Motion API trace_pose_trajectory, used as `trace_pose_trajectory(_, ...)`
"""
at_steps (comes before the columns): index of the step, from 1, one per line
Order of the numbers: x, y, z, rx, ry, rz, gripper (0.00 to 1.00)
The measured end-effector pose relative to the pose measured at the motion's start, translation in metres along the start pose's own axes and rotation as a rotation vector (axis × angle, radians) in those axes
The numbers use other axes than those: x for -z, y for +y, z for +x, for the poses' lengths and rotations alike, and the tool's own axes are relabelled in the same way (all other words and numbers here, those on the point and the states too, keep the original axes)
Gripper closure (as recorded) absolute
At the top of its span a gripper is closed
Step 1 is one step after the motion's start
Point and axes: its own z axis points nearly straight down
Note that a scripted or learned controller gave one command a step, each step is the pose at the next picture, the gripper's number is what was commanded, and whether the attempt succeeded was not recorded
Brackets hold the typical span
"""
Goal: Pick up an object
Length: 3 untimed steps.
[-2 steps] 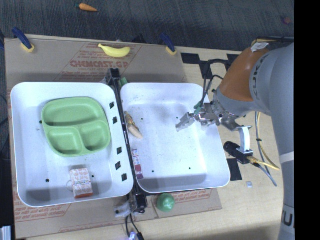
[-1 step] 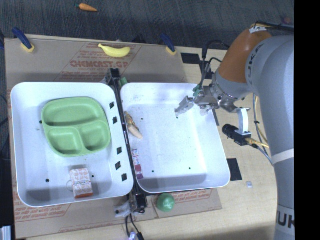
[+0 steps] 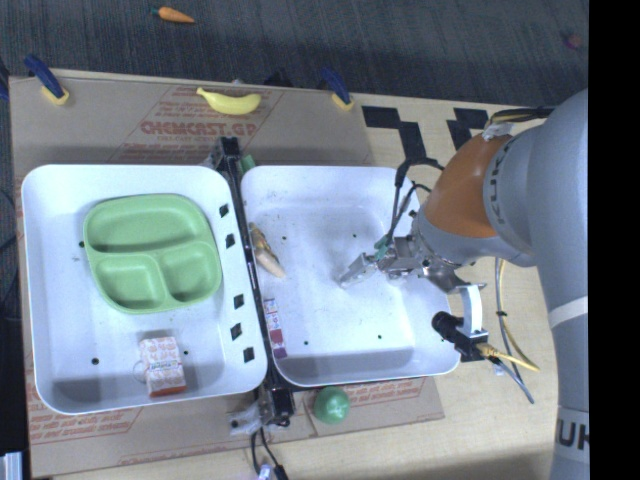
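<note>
the small tan, elongated object (image 3: 266,253) lies by the left wall of the right white bin (image 3: 330,363), well apart from the two-finger gripper (image 3: 352,271); jaws narrowly parted, holding nothing; it looks light and stiff, best pinched across its narrow middle

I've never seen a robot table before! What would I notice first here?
Probably the big grey arm with its orange band, reaching in from the right so its gripper is over the right bin. Next, the bright green tray in the left bin, and a yellow banana beyond the bins.
</note>
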Motion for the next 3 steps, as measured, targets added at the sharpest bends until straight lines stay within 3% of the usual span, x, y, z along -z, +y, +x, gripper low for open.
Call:
trace_pose_trajectory(1, 0.035, -0.026, 0.000, 0.000, 0.000, -0.001, 0.00)
trace_pose_trajectory(2, 0.019, -0.028, 0.001, 0.000, 0.001, 0.001, 0.00)
trace_pose_trajectory(3, 0.040, 0.057, 0.000, -0.001, 0.000, -0.005, 0.00)
